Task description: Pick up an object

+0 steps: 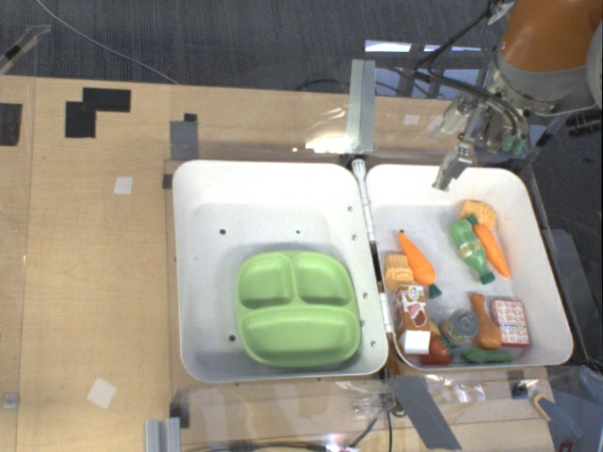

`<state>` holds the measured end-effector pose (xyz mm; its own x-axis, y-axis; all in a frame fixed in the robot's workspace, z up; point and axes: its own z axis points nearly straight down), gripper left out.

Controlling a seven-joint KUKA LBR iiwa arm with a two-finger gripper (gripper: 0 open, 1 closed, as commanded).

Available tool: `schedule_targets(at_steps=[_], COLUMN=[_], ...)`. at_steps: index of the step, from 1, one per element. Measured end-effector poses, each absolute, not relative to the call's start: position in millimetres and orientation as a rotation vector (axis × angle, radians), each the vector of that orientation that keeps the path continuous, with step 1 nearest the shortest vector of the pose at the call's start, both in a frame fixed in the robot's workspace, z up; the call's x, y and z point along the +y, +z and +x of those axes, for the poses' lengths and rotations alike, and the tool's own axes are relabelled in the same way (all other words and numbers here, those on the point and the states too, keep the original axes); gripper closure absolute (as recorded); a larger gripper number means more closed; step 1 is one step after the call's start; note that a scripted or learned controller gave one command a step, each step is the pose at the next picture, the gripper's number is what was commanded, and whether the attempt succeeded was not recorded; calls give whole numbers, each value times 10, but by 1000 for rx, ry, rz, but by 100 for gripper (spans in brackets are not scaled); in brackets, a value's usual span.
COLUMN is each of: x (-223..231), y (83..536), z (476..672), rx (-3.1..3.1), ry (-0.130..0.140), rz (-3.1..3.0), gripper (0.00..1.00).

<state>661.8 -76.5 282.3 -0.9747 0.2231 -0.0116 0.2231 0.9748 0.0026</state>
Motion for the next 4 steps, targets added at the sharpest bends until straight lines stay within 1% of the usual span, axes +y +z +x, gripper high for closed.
schedule_targets(at_steps=[1,2,3,4], x=[-1136,-1502,-787,-825], y=[1600,901,883,903], z=[5977,5819,6474,5759], rx=[3103,3072,3105,3122], ry=[0,0,4,1], rz=[507,575,391,175], gripper=[0,0,0,0])
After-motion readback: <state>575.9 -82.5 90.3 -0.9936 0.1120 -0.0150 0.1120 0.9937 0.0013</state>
